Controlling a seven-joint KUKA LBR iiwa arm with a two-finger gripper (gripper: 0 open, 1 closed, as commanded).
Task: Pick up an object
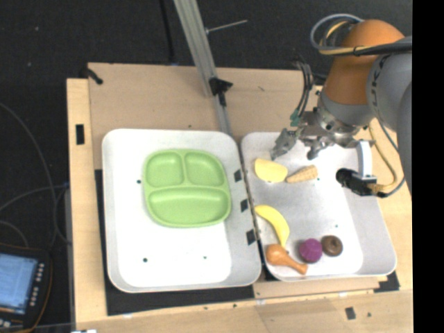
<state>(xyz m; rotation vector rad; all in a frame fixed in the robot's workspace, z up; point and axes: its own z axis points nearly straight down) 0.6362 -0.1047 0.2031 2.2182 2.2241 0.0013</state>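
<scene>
Hovering over the far end of the right bin [371, 245], the gripper [300, 146] is pointing its fingers down and apart, with nothing between them. Just below it, a pale yellow lemon-shaped piece [269, 171] is lying beside a tan cone-shaped piece [302, 175], neither touching the fingers. Nearer the front of that bin, a banana [272, 222] is resting above an orange pear-shaped piece [284, 257], with a purple ball [311, 250] and a brown ring [332, 245] sitting close together to their right. A green divided plate [186, 188] is lying in the left bin [125, 255].
</scene>
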